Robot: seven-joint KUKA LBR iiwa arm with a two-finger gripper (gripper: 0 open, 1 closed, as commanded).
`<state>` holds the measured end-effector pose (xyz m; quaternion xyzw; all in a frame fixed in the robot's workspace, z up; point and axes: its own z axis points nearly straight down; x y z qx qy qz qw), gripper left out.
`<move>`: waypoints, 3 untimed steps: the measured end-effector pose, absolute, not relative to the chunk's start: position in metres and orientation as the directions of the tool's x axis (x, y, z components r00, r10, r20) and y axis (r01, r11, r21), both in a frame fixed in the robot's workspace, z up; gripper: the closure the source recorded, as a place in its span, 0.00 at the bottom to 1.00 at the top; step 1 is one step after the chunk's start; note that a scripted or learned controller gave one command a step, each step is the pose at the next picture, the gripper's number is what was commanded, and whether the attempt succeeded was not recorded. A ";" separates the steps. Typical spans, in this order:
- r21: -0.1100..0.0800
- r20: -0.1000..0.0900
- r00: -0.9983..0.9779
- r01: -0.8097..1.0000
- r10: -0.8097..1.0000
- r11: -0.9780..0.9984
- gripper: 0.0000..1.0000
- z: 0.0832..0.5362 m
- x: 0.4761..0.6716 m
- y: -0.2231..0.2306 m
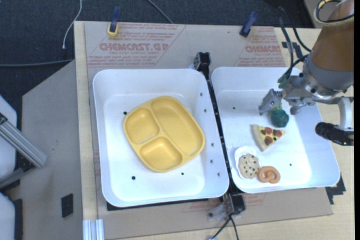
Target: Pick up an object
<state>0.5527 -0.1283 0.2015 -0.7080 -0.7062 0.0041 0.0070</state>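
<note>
Reaching: my gripper (279, 103) is down inside the right bin (236, 84), over its far half toward the right wall.
Tool state: cannot tell how it stands; its tip merges with the object below it from this slant.
Candidate object: small teal round thing (279, 117), directly under my gripper, touching or nearly so. I cannot say it is held.
Other items, right bin: pizza slice toy (266, 136) just beside the teal thing on its near side; cookie (248, 165) and small pretzel-like ring (269, 175) together on a small white plate (239, 153) by the near wall.
Left bin (107, 87): one yellow divided tray (163, 132) lying flat at its centre, well apart from my arm.
Progress: my judgement is approach done, grasp unconfirmed, lift not yet done. Every object appears to rest on a bin floor.
Left to do: secure one object, raise it clear.
Hidden: contact between tool and teal thing; my upper arm is cut off at the frame's right edge.
Hard to make out: what the teal thing is.
</note>
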 end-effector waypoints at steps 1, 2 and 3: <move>-0.002 0.002 -0.001 1.000 1.000 0.001 0.00 0.209 0.556 -0.128; -0.008 0.003 0.001 1.000 1.000 -0.001 0.00 0.160 0.546 -0.130; -0.007 0.003 0.000 1.000 1.000 0.001 0.00 0.114 0.553 -0.129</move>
